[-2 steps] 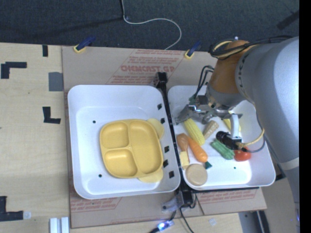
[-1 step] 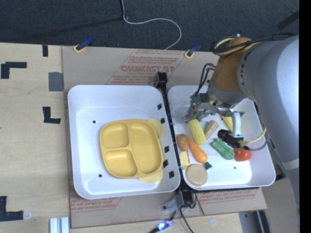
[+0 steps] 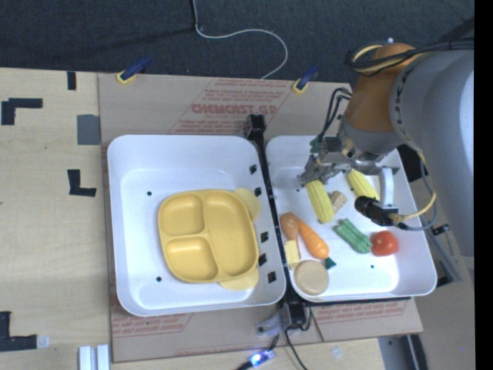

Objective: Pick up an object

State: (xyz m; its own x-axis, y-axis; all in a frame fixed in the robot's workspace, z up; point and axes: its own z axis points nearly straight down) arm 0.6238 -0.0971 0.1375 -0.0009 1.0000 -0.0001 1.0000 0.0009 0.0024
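My gripper [image 3: 317, 172] hangs low over the back of the right bin [image 3: 416, 284], just above the top end of a yellow corn cob [image 3: 320, 200]. A second corn cob [image 3: 361, 182] lies to its right, partly under the wrist. Nearer the front lie an orange carrot [image 3: 312, 240], a green pod-like vegetable [image 3: 353, 236], a red tomato [image 3: 384, 243], a small tan piece [image 3: 337, 200], a yellow block [image 3: 292, 250] and a beige round lid or cup [image 3: 312, 277]. Nothing shows between the fingers.
The left bin [image 3: 131, 168] holds a yellow divided plate [image 3: 208, 233] lying over a pale yellow sheet. A black divider with clips [image 3: 266, 199] runs between the bins. The grey arm [image 3: 431, 122] covers the right bin's back right corner.
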